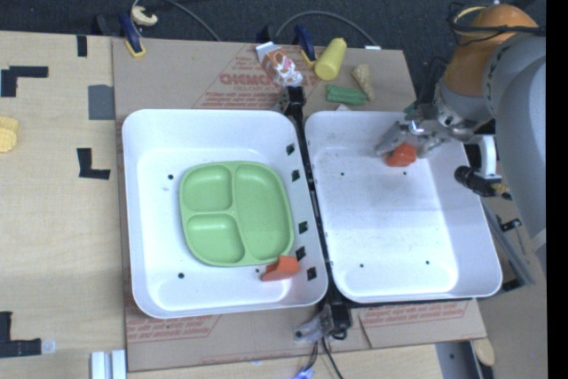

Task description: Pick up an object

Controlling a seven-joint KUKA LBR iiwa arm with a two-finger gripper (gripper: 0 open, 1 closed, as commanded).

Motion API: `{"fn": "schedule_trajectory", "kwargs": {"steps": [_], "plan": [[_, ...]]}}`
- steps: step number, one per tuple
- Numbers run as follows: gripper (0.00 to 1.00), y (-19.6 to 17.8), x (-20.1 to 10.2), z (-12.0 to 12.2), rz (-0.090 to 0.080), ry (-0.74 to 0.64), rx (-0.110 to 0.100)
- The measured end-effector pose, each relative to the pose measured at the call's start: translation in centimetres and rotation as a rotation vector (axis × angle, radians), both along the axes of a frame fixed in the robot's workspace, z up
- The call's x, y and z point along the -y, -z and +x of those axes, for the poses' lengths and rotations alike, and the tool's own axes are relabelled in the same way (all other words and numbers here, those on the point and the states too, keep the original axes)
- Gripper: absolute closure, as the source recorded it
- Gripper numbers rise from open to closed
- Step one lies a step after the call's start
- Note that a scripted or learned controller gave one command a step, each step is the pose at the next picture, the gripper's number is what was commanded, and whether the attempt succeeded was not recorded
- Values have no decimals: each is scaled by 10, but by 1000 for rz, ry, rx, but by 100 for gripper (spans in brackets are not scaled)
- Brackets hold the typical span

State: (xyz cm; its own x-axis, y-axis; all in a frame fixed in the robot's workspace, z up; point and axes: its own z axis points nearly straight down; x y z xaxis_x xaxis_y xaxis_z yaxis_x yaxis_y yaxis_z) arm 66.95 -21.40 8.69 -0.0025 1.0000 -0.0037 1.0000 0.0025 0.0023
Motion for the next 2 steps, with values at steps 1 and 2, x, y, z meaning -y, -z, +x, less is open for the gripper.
{"fn": "schedule_trajectory", "kwargs": {"steps": [1,2], "plan": [[100,-11,0,1,-4,-2,2],[100,-14,-54,-9,4,1,-2]]}}
